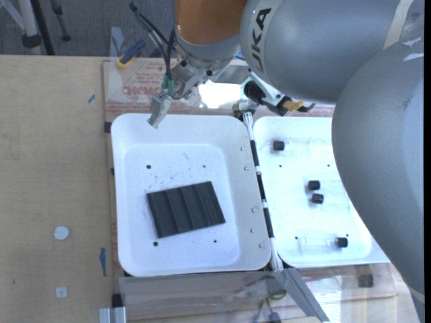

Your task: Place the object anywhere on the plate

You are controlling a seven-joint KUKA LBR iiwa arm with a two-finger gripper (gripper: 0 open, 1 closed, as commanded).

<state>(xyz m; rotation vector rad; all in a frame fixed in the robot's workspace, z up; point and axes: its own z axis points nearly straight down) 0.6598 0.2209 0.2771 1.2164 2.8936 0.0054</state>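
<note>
While the gripper [159,115] hangs above the left bin's [128,180] far-left corner, jaw state indiscernible, the dark ribbed plate [185,209] lies near the bin's middle, presumably awaiting an object.

My arm [350,52] is bulky, rounded grey casing with black KUKA lettering [261,29]. An orange band [205,9] sits at 12 o'clock above my wrist, black cables [151,29] trailing toward 10 o'clock, near small metallic jaws.

A robotics lab: a grey industrial arm [337,52] hangs over two white bins [128,147] on a plywood bench [47,147]. Beyond the bench's far edge lie grey carpet [81,19] and tripod legs [30,19].
</note>
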